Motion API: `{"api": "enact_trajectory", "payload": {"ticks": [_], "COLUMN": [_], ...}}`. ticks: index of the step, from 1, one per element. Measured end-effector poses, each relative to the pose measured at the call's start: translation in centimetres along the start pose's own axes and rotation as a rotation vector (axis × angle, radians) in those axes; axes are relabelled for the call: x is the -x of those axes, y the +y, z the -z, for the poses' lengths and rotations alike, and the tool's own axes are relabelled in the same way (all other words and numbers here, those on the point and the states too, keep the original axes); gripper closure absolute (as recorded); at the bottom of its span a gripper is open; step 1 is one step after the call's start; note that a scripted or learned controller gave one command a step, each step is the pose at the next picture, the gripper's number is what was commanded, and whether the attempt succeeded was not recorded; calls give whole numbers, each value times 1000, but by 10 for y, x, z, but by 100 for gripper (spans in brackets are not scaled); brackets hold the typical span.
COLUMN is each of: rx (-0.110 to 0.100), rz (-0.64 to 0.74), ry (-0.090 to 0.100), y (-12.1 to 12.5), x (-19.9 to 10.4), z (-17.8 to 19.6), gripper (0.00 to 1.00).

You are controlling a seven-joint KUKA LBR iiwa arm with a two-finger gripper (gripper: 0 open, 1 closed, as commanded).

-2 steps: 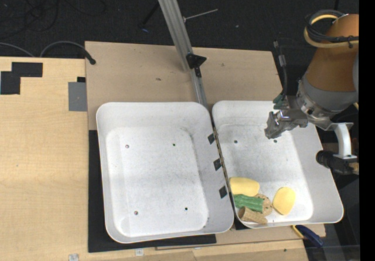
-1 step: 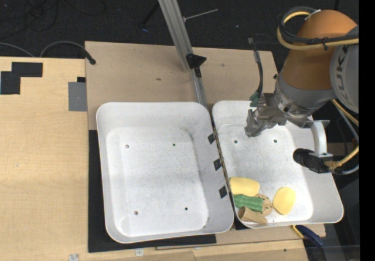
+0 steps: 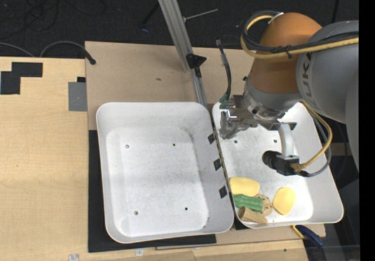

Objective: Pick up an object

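Camera view from above the bench puts the grey arm (image 3: 328, 72), with its orange band (image 3: 284, 43), in the upper right of the frame, bulking over the top of the right bin (image 3: 334, 210). Its gripper (image 3: 229, 122) hangs low at the upper left corner of that bin, close against the divider where the two bins meet; from where I stand the metal parts there blur together, so I cannot tell whether it is spread or closed, and I see nothing caught in it. The pickable things sit well apart from it, clustered at the lower edge of the right bin: a yellow oblong piece (image 3: 244, 186) nearest the divider, a green object (image 3: 248, 202) just below it, a tan lump (image 3: 256, 213) touching the green one at the bin's bottom rim, and a rounder yellow piece (image 3: 285, 200) just to their right. A black fitting (image 3: 281, 162) on a pale bracket dangles from the wrist between the gripper and that cluster, with a yellow-and-black cable (image 3: 319, 151) looping out to the right. The left bin (image 3: 108, 119) fills the lower middle of the frame. A slanted aluminium rail (image 3: 176, 25) runs from the top centre down to the bins' shared edge, right beside the gripper. Pale wooden tabletop (image 3: 35, 148) spreads over the left side.
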State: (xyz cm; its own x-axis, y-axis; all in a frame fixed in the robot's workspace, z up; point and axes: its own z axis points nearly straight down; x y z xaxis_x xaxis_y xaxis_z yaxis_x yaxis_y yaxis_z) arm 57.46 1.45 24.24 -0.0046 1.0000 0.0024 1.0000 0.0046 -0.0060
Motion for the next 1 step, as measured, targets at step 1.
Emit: {"api": "enact_trajectory", "payload": {"ticks": [1], "rx": [4], "rz": [-1], "ry": [-1], "y": [14], "x": [-47], "z": [1], "gripper": [100]}}
